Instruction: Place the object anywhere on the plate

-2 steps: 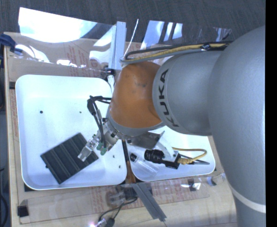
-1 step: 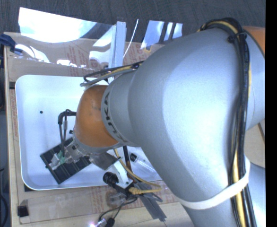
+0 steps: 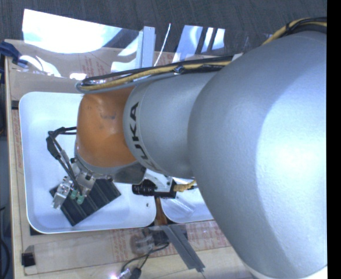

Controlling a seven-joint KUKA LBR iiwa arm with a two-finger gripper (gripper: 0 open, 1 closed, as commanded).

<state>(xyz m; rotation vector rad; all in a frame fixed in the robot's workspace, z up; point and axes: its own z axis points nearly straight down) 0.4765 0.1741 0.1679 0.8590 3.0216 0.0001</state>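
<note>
The grey arm [image 3: 234, 132], orange band [image 3: 103, 127] at its wrist, reaches over the left white bin [image 3: 34, 156]. Its gripper [image 3: 71, 193] hangs low in the bin's near part; the gripper's state cannot be told, nor the object's or plate's place.

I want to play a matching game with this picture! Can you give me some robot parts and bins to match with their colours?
Things:
1. band above the wrist
2. left bin
3. big arm casing
4. cable along the arm

Colours:
A. white
B. yellow and black
C. orange
D. grey

Pairs: 1-C, 2-A, 3-D, 4-B
</note>
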